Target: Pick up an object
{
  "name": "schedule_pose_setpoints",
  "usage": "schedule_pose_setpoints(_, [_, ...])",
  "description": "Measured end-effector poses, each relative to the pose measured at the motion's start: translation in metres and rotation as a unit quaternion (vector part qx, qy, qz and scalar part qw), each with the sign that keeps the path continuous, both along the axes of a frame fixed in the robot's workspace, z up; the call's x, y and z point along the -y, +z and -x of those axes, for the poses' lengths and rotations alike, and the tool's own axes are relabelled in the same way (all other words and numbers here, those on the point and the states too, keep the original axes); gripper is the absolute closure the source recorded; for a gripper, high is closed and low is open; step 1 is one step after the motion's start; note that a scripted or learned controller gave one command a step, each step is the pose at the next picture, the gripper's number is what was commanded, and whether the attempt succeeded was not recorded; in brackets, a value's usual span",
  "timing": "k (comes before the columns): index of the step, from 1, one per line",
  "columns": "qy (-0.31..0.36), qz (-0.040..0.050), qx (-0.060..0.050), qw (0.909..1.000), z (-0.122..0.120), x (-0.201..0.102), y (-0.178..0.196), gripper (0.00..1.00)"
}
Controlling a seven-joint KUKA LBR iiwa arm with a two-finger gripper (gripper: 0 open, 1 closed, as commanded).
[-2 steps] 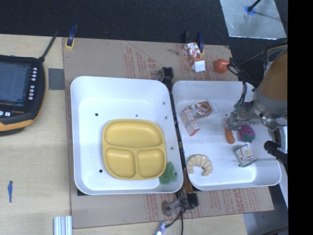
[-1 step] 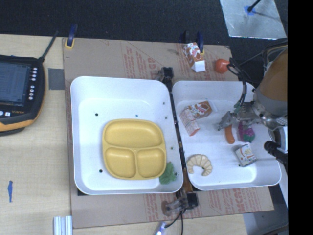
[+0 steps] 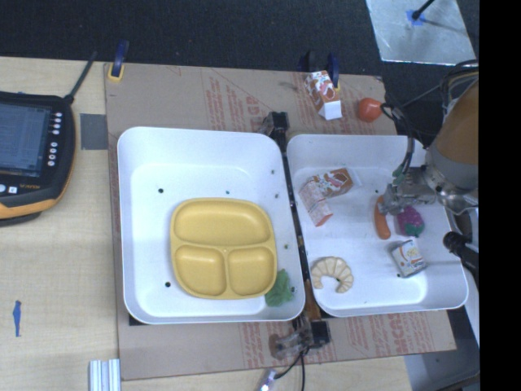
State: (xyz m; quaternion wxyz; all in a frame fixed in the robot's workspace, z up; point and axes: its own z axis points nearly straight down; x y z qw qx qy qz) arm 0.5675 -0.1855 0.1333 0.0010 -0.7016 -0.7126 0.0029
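Though partly hidden, the fingers (image 3: 400,195) crowd the sausage (image 3: 381,221).

Two smooth, slightly glossy white plastic bins (image 3: 203,149) sit on matt brown cardboard (image 3: 236,96) over a pale wood-grain bench (image 3: 49,300), with a glossy yellow plastic tray (image 3: 221,247) well away from the metal-looking gripper (image 3: 404,194), and a shiny printed wrapper (image 3: 324,192) nearer it.
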Motion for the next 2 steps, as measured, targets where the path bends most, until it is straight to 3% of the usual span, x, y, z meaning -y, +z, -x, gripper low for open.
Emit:
schedule_pose_setpoints(1, [0.0, 0.0002, 0.0, 1.0, 0.0, 0.0, 0.0, 0.0])
schedule_pose_setpoints(2, [0.001, 0.001, 0.0, 1.0, 0.0, 0.001, 0.01, 1.0])
